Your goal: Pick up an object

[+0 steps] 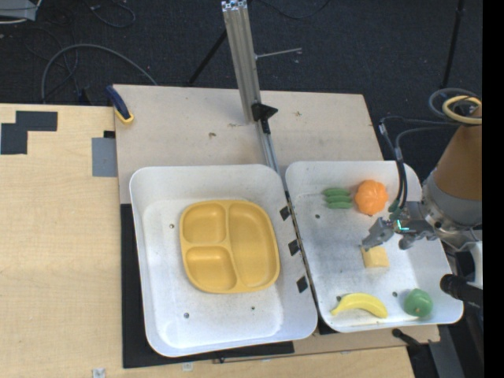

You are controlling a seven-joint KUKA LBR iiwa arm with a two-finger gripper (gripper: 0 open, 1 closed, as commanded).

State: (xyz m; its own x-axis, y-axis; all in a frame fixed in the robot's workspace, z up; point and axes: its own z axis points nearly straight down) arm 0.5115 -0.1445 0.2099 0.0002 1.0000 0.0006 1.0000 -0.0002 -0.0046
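The right bin (346, 290) holds several toy foods: an orange (371, 197), a green bean pod (338, 198), a pale yellow block (376, 257), a banana (360, 305) and a green pepper (418, 302). My gripper (392, 235) reaches in from the right and hovers over the middle of this bin, just behind the yellow block and in front of the orange. Its fingers stand open, and I see nothing between them.
The left bin (157, 305) carries a yellow divided plate (229, 245). A metal post (243, 61) rises behind the bins, and black clips sit on the wall between the two bins. The arm's grey body (461, 179) overhangs the right bin's right edge.
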